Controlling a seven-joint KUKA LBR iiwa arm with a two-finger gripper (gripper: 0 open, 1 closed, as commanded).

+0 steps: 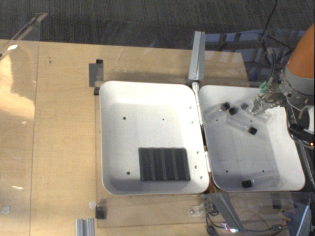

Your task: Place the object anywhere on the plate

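A pale wooden bench (54, 146) stands on dark carpet and bears two shallow white bins side by side. The left bin (147, 102) holds a dark ribbed plate (164, 164), which lies flat near that bin's near wall, a little right of its middle.

The right bin (275, 156) is the landmark for the rest. Several clear tubes with black caps lie in it. In its far half, one tube (242, 125) lies slantwise, its black cap pointing toward the bin's middle. A second tube (216, 110) lies near the far left corner, with a black cap beside it. A third tube (260, 182) lies along the near wall, its black cap at its left end. All are well apart from the plate, which sits across the divide between the bins.

The gripper (262, 103) hangs over the bin's far right corner, reaching in from the right below the arm's orange band (302, 58). Its metal tip lies close to the upper end of the slanted tube, but whether it touches cannot be told, nor whether the fingers are spread or closed.
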